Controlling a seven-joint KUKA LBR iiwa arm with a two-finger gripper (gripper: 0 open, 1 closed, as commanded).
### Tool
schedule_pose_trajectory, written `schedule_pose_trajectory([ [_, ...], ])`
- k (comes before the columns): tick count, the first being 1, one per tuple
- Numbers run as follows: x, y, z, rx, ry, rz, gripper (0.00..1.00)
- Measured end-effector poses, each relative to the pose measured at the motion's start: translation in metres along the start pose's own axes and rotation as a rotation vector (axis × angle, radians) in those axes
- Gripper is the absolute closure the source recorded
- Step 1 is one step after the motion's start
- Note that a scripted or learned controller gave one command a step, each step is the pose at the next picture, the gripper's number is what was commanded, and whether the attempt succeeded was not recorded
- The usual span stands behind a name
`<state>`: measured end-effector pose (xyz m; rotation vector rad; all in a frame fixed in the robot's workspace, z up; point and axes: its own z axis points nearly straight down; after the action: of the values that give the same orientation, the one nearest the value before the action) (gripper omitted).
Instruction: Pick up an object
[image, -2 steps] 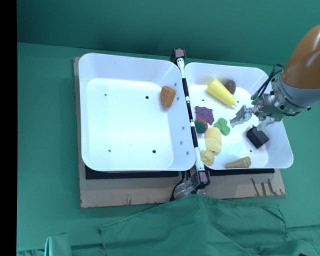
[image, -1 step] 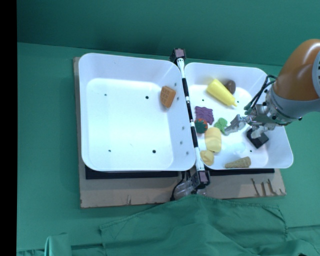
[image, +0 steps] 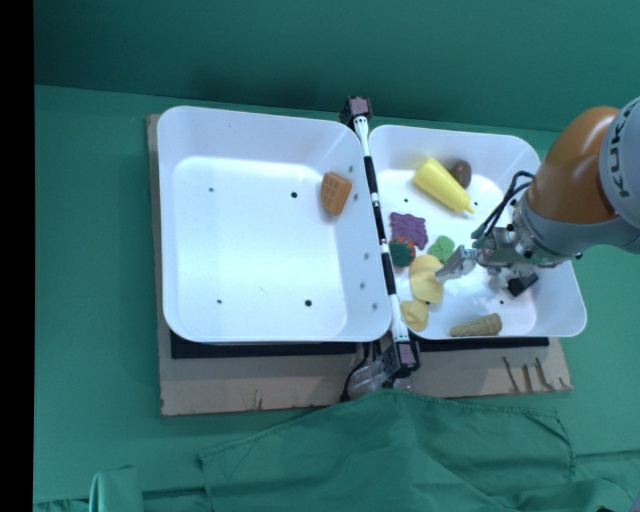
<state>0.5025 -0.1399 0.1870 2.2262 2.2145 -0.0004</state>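
Looking down on the two bins, we see the arm reaching in from the right with its gripper (image: 462, 264) low in the right bin (image: 560, 300), angled toward the middle of that bin, just beside a pale yellow toy (image: 427, 279) that sits near the divider (image: 378, 215) between the bins. We honestly can't tell how the hand is set, it's too small and blurry here, and nothing shows between its tips, so we wouldn't call anything grabbed. Our guess is it's lining up on that yellow piece, since it's the closest thing. Most of the toys crowd the right bin's left half: a purple grape bunch (image: 408, 228), a small green piece (image: 441, 247), a red and green piece (image: 401, 251) by the divider, another yellow bit (image: 415, 314) toward the near left corner, and a tan cone (image: 477, 325) along the near edge. A yellow corn-like toy (image: 443, 185) and a brown lump (image: 460, 172) lie by the far edge. The left bin (image: 200, 140) holds an orange waffle (image: 336, 193) up against its far right corner. Both bins rest on a cardboard sheet (image: 200, 395) over a green surface (image: 90, 250), with green cloth (image: 400, 455) bunched at the front.
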Motion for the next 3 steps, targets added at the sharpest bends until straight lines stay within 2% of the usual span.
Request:
schedule_pose_trajectory([
  [1, -0.002, 0.002, -0.015, -0.010, -0.006, 0.005, 1.00],
  [2, 0.003, 0.009, -0.063, -0.007, -0.002, -0.003, 1.00],
  [3, -0.005, 0.006, -0.126, -0.010, -0.003, -0.002, 1.00],
])
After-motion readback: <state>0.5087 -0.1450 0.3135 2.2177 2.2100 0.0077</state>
